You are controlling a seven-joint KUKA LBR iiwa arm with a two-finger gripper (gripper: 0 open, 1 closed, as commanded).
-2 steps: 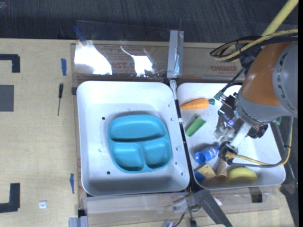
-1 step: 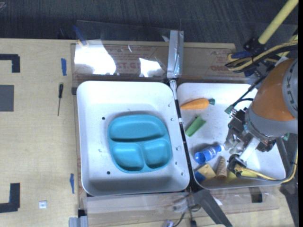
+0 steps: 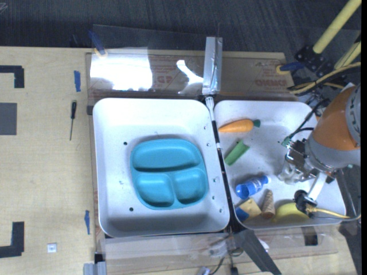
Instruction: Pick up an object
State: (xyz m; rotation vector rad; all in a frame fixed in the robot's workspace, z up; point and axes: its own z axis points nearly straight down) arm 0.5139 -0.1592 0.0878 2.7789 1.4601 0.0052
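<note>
The right bin (image 3: 269, 112) holds several small objects. An orange carrot (image 3: 235, 126) lies near its far left, with a green block (image 3: 236, 152) just below it. Toward the front lie a blue bottle (image 3: 251, 186), a blue and yellow piece (image 3: 245, 209), a brown cork-like piece (image 3: 267, 203) and a yellow banana (image 3: 288, 212). My gripper (image 3: 291, 171) hangs low over the right half of this bin, right of the blue bottle and above the banana. Nothing shows between its tips.
The left bin (image 3: 109, 125) holds a blue divided plate (image 3: 169, 172). A metal divider (image 3: 212, 67) stands behind the seam between the bins. Yellow cables (image 3: 321, 79) and a yellow pole (image 3: 339, 17) sit at the back right. The wooden bench (image 3: 40, 171) extends to the left.
</note>
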